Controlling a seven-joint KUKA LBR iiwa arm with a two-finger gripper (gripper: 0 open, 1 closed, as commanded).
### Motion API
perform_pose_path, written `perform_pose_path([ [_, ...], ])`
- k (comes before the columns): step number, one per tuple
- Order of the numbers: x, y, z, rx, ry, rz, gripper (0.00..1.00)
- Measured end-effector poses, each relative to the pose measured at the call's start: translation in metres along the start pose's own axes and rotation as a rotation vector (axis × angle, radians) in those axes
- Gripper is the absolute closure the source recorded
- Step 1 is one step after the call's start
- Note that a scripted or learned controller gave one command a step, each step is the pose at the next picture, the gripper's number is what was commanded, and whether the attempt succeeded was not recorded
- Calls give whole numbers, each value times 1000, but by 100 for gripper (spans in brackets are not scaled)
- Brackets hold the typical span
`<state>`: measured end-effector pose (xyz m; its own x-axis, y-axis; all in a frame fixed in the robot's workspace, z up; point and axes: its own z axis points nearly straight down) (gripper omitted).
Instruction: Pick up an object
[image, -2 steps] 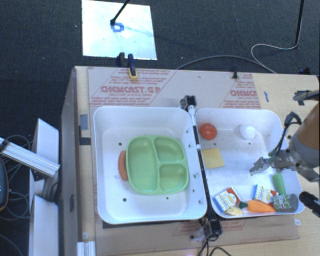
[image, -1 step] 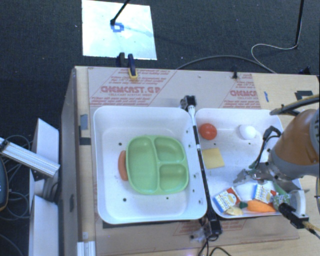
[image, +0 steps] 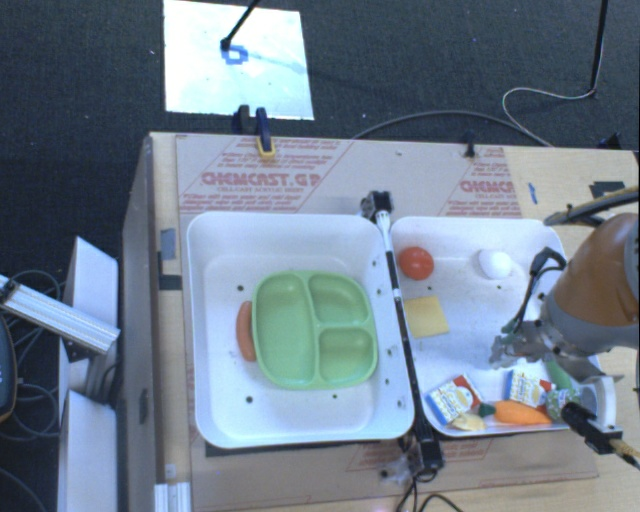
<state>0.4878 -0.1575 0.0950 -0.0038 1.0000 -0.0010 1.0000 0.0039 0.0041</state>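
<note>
My gripper (image: 512, 348) hangs low over the right bin (image: 462, 290), near its right side, below the arm's orange band (image: 603, 275). Just under and in front of it lie a small printed packet (image: 526, 386), a carrot (image: 520, 412) and a second packet (image: 452, 400) along the bin's front edge. A yellow square slab (image: 427, 316) lies to the gripper's left. A red ball-like fruit (image: 416, 263) and a white egg-shaped thing (image: 494, 264) sit at the back of the bin. I see nothing held.
The left bin (image: 215, 300) holds a green divided plate (image: 315, 330) with an orange-red sausage shape (image: 245, 332) at its left. A black-and-white rod (image: 392, 265) runs along the wall between the bins. A green item (image: 557, 377) lies beside the arm.
</note>
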Motion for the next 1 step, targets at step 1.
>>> perform_pose_path([
  [1, 0, 0, 0, 0, 0, 0, 0],
])
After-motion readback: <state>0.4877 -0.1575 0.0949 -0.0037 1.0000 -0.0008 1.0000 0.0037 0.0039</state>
